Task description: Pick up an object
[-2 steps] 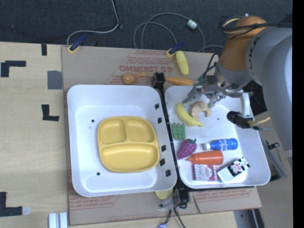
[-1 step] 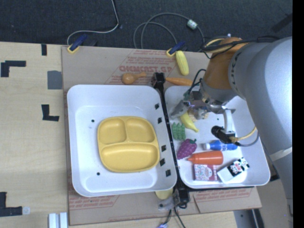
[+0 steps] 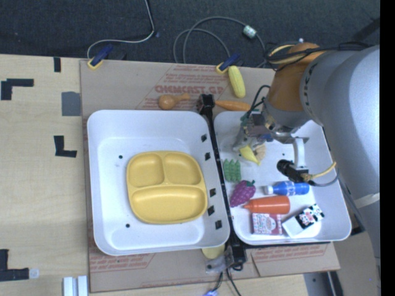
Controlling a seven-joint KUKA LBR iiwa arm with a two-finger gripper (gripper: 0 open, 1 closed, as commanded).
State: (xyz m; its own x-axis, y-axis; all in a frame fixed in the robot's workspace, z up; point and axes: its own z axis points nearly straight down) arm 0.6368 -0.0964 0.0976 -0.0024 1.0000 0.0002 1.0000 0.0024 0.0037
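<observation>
Cardboard sheet (image 3: 185, 88) over pale wood bench, dark carpet beyond; red print on the cardboard, too faint to read. Pincer (image 3: 250, 142) low in the right bin (image 3: 336, 227), possibly closed on a yellow object (image 3: 249, 154); grip unclear. Yellow divided tray (image 3: 166, 185) well left of it.

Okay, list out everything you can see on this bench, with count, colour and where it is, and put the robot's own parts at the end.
bins: 2, white, side by side on the bench
divided plate: 1, yellow, in the left bin
toy grapes: 1, purple, right bin, near the divider
green toy: 1, green, right bin, above the grapes
small yellow toy: 1, yellow, right bin, at the gripper
bottle: 1, orange-red, lying in right bin
blue bottle: 1, blue and white, above the orange one
carton: 1, red and white, right bin front
toy corn: 1, yellow, behind the bins
toy carrot: 1, orange, behind the bins
gripper: 1, over the right bin
arm: 1, grey with orange band
</observation>
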